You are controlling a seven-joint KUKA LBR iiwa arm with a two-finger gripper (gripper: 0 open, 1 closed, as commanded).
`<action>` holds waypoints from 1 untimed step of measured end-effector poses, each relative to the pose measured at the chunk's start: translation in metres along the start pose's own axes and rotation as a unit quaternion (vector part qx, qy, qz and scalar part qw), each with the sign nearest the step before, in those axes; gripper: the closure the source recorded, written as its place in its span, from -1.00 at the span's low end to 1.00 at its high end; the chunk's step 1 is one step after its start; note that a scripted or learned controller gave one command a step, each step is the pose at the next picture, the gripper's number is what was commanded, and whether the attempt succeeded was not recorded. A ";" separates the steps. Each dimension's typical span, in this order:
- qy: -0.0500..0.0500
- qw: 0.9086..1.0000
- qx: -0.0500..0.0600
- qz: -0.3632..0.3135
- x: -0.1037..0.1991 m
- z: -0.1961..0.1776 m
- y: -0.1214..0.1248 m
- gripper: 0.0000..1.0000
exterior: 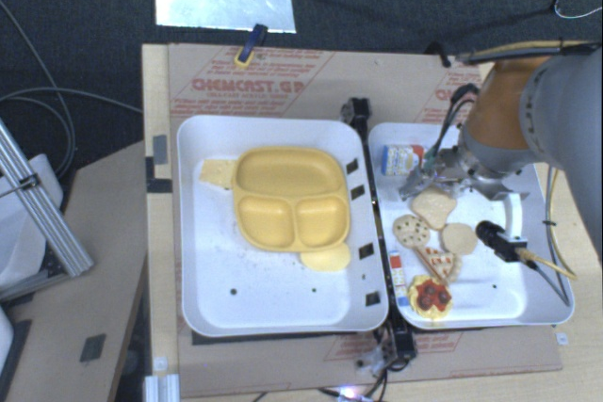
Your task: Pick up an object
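two white bins [203, 297], one yellow divided tray [290, 198], one carton [401, 158], several toy foods [433, 235].

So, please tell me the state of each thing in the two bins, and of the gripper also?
yellow tray: upright, lying flat in the left bin, compartments bare
milk carton: lying on its side in the right bin
cookie: flat, touching the bread slice
pizza slice: flat, beside the tart
gripper: low over the right bin, next to the milk carton
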State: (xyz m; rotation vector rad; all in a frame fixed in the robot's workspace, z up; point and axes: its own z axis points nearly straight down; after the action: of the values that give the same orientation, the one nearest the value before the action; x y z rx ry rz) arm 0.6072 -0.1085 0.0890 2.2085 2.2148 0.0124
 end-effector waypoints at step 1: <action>0.000 1.000 0.013 -0.003 0.017 0.004 0.061 -1.00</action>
State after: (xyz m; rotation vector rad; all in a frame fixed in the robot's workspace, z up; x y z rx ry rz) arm 0.6686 -0.0915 0.0854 2.2144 2.2358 -0.0165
